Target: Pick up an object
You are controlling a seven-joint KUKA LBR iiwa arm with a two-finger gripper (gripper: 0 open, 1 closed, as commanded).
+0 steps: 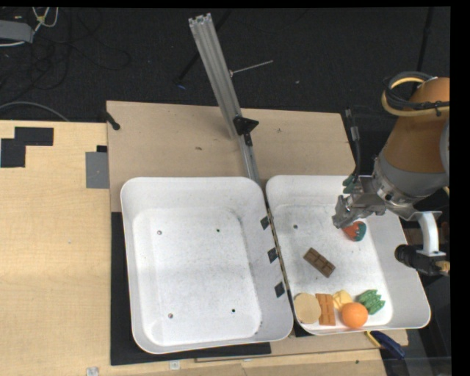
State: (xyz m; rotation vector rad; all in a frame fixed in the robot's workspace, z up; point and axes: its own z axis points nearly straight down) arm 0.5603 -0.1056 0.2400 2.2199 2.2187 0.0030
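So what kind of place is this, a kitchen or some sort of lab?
Most likely a robotics lab, not a kitchen. A grey and orange robot arm reaches over two white bins on a bench, the food in the right bin looks like toys, and loose cables lie on the dark floor behind.

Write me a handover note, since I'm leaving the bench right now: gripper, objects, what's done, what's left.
Gripper: low in the right bin, at a red object; whether it has a hold on it can't be told.
Objects: brown block mid-bin; near the front rim a tan round piece, orange slab, yellow piece, orange ball, green piece.
Done: approach to the red object.
Left: confirm a grasp, lift.
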